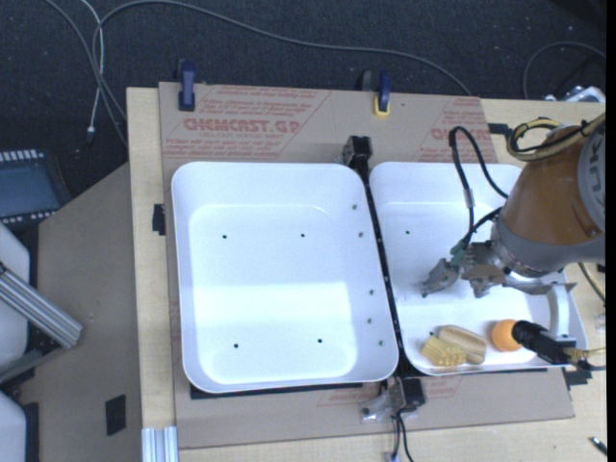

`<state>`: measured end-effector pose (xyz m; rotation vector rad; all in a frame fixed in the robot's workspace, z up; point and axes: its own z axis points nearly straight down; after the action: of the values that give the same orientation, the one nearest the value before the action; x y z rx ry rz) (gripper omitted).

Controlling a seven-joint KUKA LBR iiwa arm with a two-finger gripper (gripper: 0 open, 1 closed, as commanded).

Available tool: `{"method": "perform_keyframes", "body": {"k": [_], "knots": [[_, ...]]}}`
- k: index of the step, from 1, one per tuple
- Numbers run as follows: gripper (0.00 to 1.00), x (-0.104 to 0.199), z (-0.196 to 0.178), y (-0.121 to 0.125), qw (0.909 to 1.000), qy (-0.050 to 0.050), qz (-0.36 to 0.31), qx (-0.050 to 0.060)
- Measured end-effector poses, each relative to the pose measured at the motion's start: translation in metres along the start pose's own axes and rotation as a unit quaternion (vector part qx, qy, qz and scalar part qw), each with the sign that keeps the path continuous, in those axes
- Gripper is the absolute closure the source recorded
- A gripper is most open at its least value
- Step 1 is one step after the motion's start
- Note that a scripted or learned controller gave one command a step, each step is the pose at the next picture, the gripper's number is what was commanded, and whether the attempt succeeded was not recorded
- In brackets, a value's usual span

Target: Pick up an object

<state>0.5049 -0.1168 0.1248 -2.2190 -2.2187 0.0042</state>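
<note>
Tan corn-like piece (454, 346) lies crosswise at right bin's (423, 189) near rim; we note gripper (435, 279) just behind it, fingers parted, holding nothing.

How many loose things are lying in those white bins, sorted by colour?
Orange: 1, a ball
Tan: 1, a roll-shaped piece
Yellow: 1, a bumpy piece touching the tan one
Total: 3, all at the near end of the right bin
</note>
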Motion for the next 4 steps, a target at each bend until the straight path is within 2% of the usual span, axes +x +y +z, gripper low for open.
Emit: {"method": "perform_keyframes", "body": {"k": [1,2,3,4], "knots": [[1.0,0.0,-0.013,0.001,1.0,0.0,0.0,-0.003],[1.0,-0.002,-0.069,0.012,1.0,-0.001,0.0,-0.005],[1.0,-0.002,-0.08,0.012,1.0,0.0,0.0,-0.003],[1.0,0.051,-0.094,0.014,1.0,0.0,-0.002,-0.003]]}}
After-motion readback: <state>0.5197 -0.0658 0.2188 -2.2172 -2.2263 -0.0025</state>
